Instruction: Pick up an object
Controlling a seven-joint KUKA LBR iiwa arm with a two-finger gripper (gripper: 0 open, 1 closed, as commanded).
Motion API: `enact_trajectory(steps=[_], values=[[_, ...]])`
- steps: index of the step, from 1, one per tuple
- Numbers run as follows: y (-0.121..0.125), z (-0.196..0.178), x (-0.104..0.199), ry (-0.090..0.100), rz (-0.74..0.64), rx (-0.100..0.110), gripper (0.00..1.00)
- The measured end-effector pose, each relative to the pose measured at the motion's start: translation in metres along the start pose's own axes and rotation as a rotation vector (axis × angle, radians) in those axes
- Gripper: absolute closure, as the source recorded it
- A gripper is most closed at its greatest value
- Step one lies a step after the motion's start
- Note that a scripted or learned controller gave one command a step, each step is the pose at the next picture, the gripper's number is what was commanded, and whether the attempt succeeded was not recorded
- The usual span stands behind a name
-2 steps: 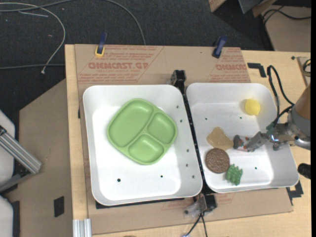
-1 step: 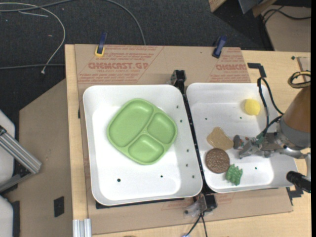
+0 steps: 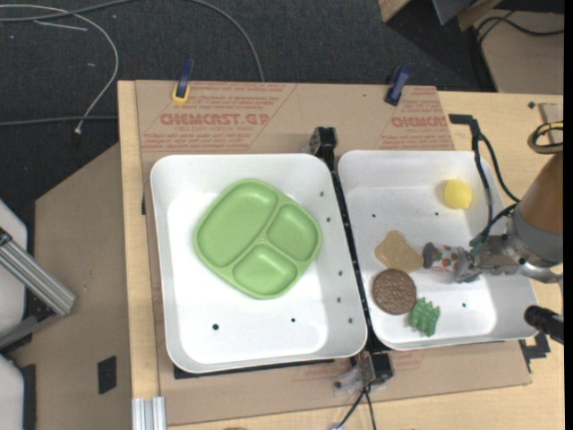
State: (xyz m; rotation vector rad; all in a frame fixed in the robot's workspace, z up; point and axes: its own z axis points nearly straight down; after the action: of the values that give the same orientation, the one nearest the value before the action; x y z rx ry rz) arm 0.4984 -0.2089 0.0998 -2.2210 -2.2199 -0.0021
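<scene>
The right bin (image 3: 466, 325) holds a yellow lemon-like ball (image 3: 457, 194) near its far right side. A tan flat piece (image 3: 397, 252) lies at mid-bin, with a brown round disc (image 3: 394, 291) just in front of it and a small green toy (image 3: 425, 317) by the front wall. My gripper (image 3: 440, 259) reaches in low from the right. Its tip lies just right of the tan piece and above the brown disc. I see nothing held in it.
The left bin (image 3: 188, 330) holds a green three-compartment plate (image 3: 258, 237), turned at an angle. A black cable (image 3: 484, 179) runs along the right bin's right wall toward the arm (image 3: 542, 218). Clamps (image 3: 183, 80) stand at the cardboard's far edge.
</scene>
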Motion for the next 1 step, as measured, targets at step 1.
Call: enact_trajectory(steps=[1], values=[[-0.0026,-0.0606,-0.0076,-0.005,0.0,-0.006,1.0]])
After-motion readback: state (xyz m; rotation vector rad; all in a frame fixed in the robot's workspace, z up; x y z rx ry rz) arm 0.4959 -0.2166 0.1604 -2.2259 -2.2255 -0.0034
